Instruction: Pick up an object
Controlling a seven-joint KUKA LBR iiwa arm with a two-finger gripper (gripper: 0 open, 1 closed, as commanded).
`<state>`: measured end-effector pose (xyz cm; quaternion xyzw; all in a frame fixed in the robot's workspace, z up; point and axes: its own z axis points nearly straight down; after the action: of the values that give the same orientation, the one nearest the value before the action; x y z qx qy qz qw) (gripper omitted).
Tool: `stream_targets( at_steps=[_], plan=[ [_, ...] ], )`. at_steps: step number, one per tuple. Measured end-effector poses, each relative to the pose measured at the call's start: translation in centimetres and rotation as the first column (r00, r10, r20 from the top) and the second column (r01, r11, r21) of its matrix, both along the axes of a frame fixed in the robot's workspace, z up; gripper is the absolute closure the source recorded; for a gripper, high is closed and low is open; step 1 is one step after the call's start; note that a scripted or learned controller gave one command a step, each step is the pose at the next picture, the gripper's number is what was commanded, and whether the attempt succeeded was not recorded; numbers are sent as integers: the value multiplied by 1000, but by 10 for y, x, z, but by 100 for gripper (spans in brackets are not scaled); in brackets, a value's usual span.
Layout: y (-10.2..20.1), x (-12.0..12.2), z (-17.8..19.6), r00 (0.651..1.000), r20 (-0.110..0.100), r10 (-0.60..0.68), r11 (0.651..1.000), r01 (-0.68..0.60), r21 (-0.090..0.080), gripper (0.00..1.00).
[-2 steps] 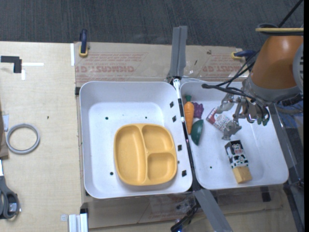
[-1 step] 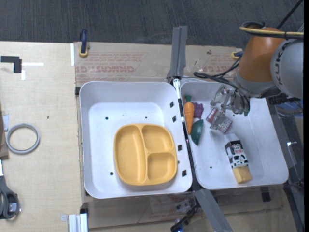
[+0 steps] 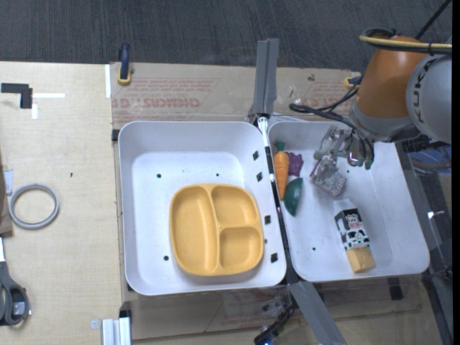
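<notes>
My gripper hangs in the upper middle of the right bin, under the orange wrist band. Directly below its tip lies a small grey speckled object; whether it is touched or apart I cannot make out. An orange carrot lies along the bin's left wall, with a purple item beside it and a green vegetable just below. A black-and-white carton with a tan end lies toward the bin's front right.
The left bin holds a yellow three-compartment plate. A grey divider post stands between the bins at the back. On the bench to the left lie a grey ring and scissors.
</notes>
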<state>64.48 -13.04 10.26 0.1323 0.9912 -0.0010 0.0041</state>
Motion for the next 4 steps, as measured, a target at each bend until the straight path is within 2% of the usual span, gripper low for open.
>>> stream_targets(
  at_steps=[1,2,3,4],
  plan=[
    [0,0,0,1000,0,0,1000,0,0,0],
    [0,2,11,1000,5,2,1000,-2,-2,100],
    [-40,-7,-2,992,8,-123,992,123,3,100],
    [10,3,-2,904,8,-427,904,427,8,100]
  ],
)
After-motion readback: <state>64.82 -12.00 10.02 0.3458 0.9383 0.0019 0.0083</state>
